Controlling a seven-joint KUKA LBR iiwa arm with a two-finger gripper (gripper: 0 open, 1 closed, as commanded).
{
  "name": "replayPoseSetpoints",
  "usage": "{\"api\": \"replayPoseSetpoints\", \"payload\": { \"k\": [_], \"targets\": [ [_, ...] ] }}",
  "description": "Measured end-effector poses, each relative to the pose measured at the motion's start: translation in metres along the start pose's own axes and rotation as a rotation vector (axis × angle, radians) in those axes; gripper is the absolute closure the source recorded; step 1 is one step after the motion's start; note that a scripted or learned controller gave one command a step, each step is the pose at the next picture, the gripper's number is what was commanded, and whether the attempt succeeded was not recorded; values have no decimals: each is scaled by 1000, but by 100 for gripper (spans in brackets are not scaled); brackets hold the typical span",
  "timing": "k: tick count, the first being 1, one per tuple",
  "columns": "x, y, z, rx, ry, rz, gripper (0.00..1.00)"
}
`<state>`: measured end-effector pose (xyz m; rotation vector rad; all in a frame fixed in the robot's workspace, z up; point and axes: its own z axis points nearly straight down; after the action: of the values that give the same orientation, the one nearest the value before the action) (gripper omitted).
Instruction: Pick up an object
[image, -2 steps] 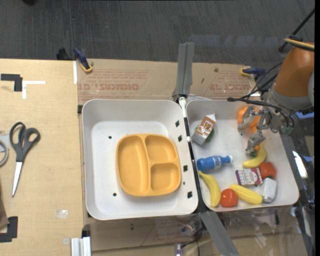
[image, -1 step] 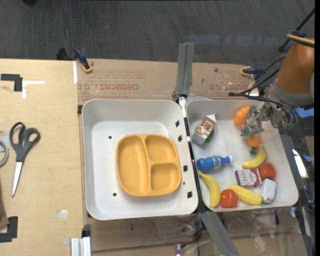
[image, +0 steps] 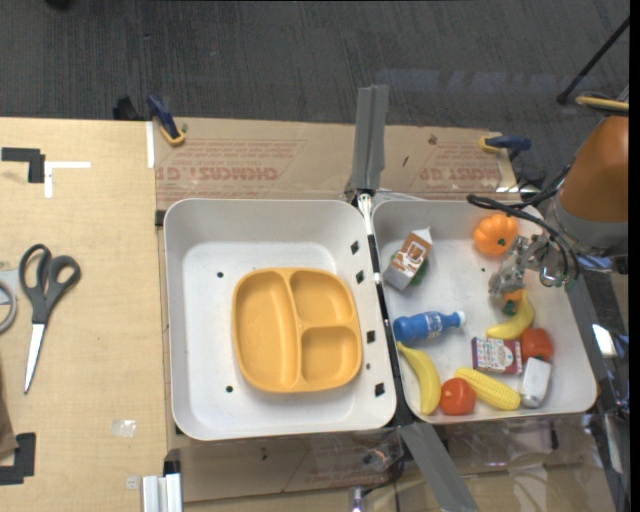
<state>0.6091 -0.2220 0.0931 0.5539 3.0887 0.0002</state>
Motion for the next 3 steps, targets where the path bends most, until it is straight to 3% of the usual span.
{"api": "replayPoseSetpoints", "payload": {
  "k": [1,2,3],
  "targets": [
    [50,44,-144,0,2,24,100],
    [127,-11,-13,0,-1,-111,100],
    [41,56,-10,-4,-19,101,100]
  ]
}}
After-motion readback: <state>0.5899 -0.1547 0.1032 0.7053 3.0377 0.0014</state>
